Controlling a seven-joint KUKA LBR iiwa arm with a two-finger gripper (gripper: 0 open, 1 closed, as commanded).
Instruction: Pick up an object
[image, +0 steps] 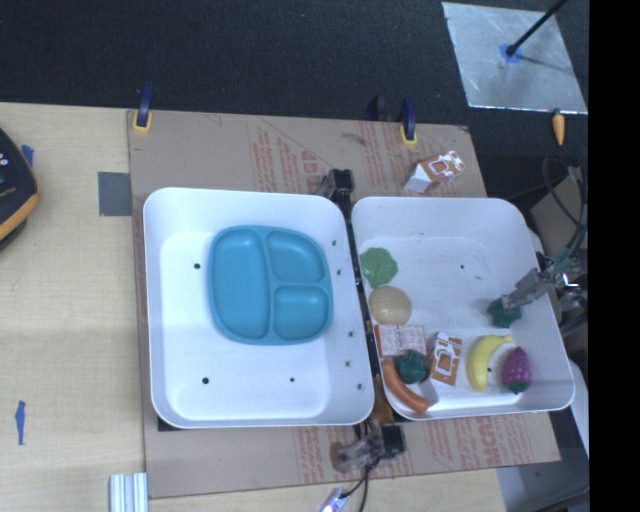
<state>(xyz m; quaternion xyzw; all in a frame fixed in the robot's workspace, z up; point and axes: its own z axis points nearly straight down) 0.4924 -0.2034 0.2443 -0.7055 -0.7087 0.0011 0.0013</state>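
claw (512, 300) at right edge of right bin (450, 225), down touching a dark green toy (503, 314); can't tell if it's gripped. nothing lifted yet, pick looks barely started; banana (483, 360) just below.

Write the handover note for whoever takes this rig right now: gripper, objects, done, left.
Gripper: low at the right side of the right bin, at a small dark green object; too small to tell whether the jaws are open or shut.
Objects: green leafy piece, beige round item, hot dog, carton, banana and purple fruit all lie in the right bin. Blue divided plate sits in the left bin.
Done: nothing visibly lifted.
Left: grasp and raise one object.
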